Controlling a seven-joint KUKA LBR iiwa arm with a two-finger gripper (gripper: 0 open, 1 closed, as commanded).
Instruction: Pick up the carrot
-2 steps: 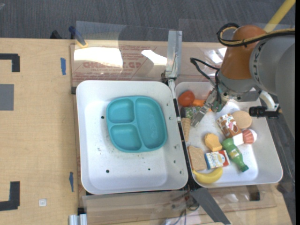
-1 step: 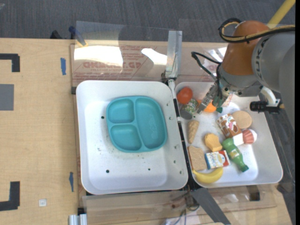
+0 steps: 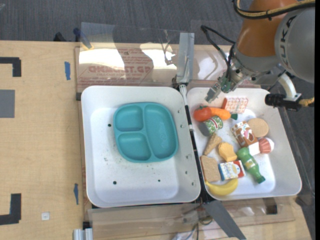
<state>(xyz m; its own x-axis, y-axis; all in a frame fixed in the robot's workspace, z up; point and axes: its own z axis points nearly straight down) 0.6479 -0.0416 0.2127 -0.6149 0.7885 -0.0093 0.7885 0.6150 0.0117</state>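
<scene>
We see the gripper point(image 3: 218, 90) hovering just above the carrot point(image 3: 218, 113), fingers slightly apart and gripping nothing, ready to descend

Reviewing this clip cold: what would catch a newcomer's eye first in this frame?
Probably the teal divided plate, alone in the middle of the left bin. Next, the jumble of toy food crowding the right bin, with the carrot near its upper left. The gripper hangs just above that carrot, below the arm's orange band.
</scene>
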